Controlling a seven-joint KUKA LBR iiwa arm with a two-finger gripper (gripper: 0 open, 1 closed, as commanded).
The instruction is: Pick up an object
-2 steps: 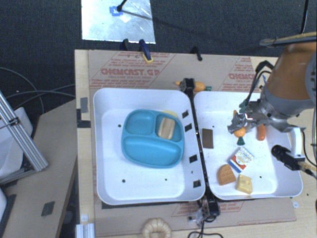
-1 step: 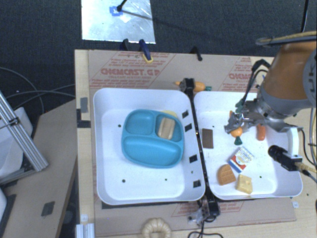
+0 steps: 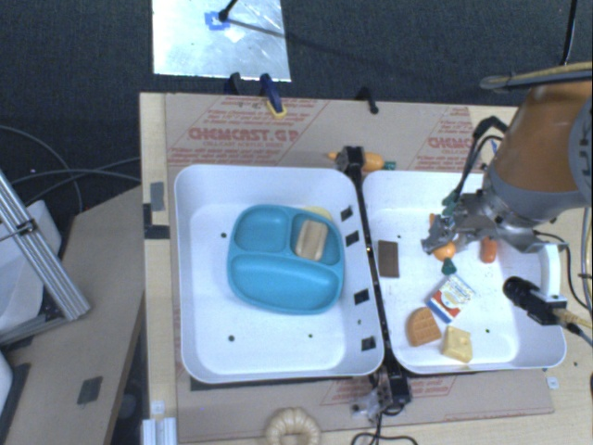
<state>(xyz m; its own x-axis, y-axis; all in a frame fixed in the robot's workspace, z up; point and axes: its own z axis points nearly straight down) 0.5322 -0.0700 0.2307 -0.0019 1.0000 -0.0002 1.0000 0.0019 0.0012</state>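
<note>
In the right bin (image 3: 463,276) the loose pieces lie scattered: a small orange piece (image 3: 447,251) just under the gripper (image 3: 443,239), another orange piece (image 3: 488,250) beside it toward the bin's right wall, a tiny teal bit (image 3: 449,267) below, a red, white and blue packet (image 3: 451,298) near the middle, a brown cookie-like piece (image 3: 423,327) and a pale yellow wedge (image 3: 457,343) by the front edge, and a dark brown rectangle (image 3: 388,259) against the left wall. The gripper hangs low over the first orange piece; whether its fingers are apart or closed, or touch the piece, cannot be made out.

The left bin (image 3: 269,276) holds a blue divided plate (image 3: 283,258) with a tan bread-like item (image 3: 311,240) in its upper right compartment.

Both bins sit on a cardboard sheet (image 3: 278,128) on the bench, with dark carpet (image 3: 417,26) behind. The arm (image 3: 547,146) is cut off at the right edge.
</note>
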